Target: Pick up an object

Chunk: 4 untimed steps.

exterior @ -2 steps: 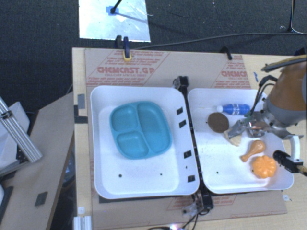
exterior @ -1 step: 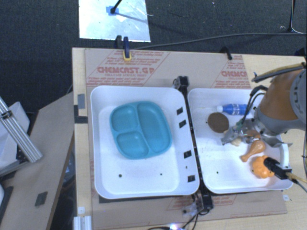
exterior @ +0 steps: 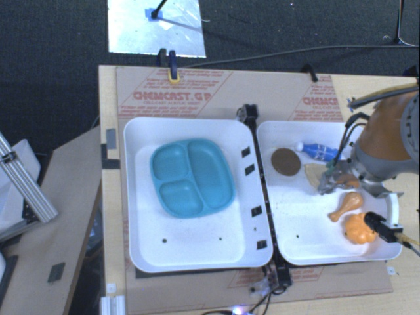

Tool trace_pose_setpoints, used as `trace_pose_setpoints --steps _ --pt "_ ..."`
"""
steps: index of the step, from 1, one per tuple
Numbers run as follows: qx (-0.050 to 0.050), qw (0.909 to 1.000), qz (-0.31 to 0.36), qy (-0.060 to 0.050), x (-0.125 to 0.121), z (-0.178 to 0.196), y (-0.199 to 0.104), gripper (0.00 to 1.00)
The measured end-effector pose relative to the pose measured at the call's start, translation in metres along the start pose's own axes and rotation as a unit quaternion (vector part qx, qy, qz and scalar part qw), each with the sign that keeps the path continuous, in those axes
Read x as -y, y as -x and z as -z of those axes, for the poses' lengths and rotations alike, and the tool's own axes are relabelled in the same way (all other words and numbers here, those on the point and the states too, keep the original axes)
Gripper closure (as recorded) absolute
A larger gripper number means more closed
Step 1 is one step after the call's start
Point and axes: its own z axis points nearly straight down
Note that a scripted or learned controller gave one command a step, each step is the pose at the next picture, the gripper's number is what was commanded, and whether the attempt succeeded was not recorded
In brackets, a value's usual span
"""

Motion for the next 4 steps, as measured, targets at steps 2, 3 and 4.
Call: trace_pose_setpoints --steps 2,3,4 --pt "0.001 1.0000 0.001 0.002 0.005 0.093 0.008 1.00" --pt "0.001 1.0000 0.002 0.002 0.005 0.154 0.001 1.00" --pt "0.000 1.0000 0.002 0.001 0.004 0.187 0.002 1.00"
